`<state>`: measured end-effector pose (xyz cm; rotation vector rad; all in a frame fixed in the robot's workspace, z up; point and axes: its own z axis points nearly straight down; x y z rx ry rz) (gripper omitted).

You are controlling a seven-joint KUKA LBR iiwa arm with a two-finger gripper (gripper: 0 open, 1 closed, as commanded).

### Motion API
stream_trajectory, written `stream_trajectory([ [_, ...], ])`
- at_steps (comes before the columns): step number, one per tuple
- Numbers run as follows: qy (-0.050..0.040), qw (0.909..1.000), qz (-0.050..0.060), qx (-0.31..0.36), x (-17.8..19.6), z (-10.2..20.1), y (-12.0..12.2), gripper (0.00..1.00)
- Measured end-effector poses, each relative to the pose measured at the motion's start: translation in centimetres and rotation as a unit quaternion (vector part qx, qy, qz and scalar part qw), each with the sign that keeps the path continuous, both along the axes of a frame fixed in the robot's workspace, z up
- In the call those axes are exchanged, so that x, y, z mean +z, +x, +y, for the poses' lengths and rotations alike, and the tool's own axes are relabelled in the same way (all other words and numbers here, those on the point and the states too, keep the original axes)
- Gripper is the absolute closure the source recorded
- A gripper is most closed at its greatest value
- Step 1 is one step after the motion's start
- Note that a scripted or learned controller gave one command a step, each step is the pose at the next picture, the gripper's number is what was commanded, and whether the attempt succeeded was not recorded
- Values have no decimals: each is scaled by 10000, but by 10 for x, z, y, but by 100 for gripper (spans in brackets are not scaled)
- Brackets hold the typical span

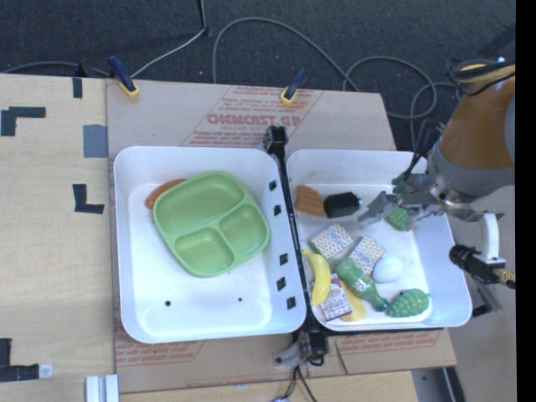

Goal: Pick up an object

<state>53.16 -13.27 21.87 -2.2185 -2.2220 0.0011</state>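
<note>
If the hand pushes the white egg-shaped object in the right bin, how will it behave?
The white egg-shaped object looks smooth and rounded, so it would probably roll rather than slide. Its glossy surface may slip between fingers. The green bottle and patterned packet beside it might stop it.

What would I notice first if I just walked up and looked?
Probably the big green tray with three sections, lying tilted in the left bin. Next, the jumble of toys in the right bin: a banana, a white egg and a green bottle near the front. The grey and orange arm reaches in from the right, its gripper low over that bin.
</note>
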Motion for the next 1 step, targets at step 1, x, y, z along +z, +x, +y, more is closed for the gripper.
stream_trajectory([
  [1,2,10000,13,-1,-106,8,35,0],
])
